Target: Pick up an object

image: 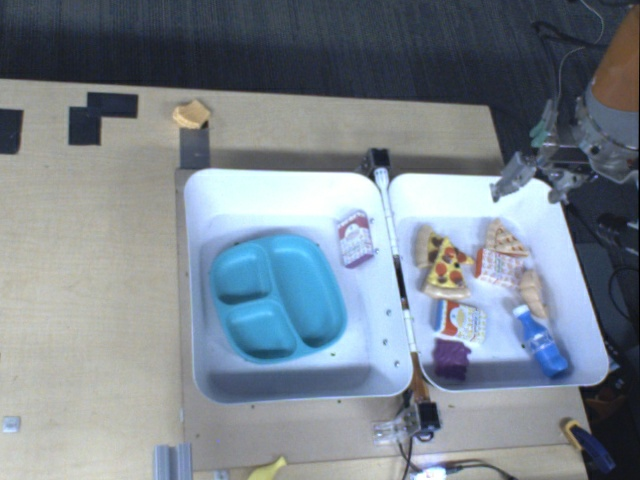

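Hovering at the far right corner of the right bin (575, 268), the gripper (530, 178) hangs with its fingers spread apart and nothing between them. The arm (612, 98) comes in from the right, orange band showing above the grey wrist.

Down in that right bin, the candidates are all lying loose. A pizza slice (445, 266) with red dots sits toward the left side, a second pizza slice (502, 253) in a white wrapper lies to its right, and a pale bread-like piece (533, 293) rests just beside that. Nearer the front, a small white and red packet (460, 320), a purple block (451, 358), and a blue bottle (541, 342) with a white cap, lying tilted near the right wall.

Over in the left bin (200, 268), a turquoise divided tray (277, 296) takes up the floor, with a little red and white box (355, 238) near the right wall.

The bench (90, 298) is light wood with black tape patches at the far left and a small tan block (191, 115) behind the bins. Dark carpet lies beyond.
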You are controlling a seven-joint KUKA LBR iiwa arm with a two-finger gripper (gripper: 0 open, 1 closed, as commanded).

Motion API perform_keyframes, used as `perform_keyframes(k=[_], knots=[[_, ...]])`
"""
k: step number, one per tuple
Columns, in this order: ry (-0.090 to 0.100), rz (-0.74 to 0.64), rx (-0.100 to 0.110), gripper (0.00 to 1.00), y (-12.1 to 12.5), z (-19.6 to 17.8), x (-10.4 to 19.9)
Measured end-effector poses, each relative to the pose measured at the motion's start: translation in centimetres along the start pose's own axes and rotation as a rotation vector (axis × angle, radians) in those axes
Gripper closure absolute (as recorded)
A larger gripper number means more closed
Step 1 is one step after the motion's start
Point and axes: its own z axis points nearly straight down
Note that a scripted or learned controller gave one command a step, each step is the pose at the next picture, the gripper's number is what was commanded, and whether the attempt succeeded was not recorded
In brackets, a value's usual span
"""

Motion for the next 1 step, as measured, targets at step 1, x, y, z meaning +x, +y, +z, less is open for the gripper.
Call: perform_keyframes(k=[1], knots=[[0.001, 0.003, 0.003, 0.0, -1.93, 13.0, 0.95]])
